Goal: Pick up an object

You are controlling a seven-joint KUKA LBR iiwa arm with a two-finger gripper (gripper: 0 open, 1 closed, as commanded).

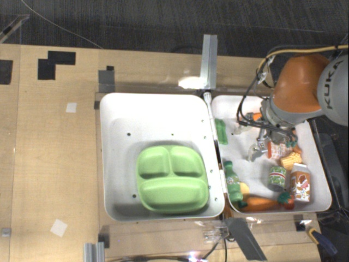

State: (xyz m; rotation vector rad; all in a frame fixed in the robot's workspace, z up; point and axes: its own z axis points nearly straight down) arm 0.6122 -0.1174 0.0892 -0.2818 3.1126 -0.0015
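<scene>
Roughly: the gripper [263, 148] hung low in the right bin [323, 198], just above its bare middle floor, with nothing pinched in it; whether the claw was spread or pressed together I could not tell, wrist and cables blocked it. Candidate objects sat along the bin's near and right side: a small carton [300, 185] by the right wall, a round green-labelled can [277, 176] touching it, a yellow ridged piece [290, 159] just beside the gripper, a carrot [260, 203] along the near wall, a green bottle [233, 181] against the divider. The left bin [114, 119] held a green divided tray [172, 179]. Judging by looks, these were light hollow plastic toys, stiff, somewhat slick. The carton seemed easiest: flat faces, grab across its narrow sides. The can would likely roll or squirt out.
</scene>
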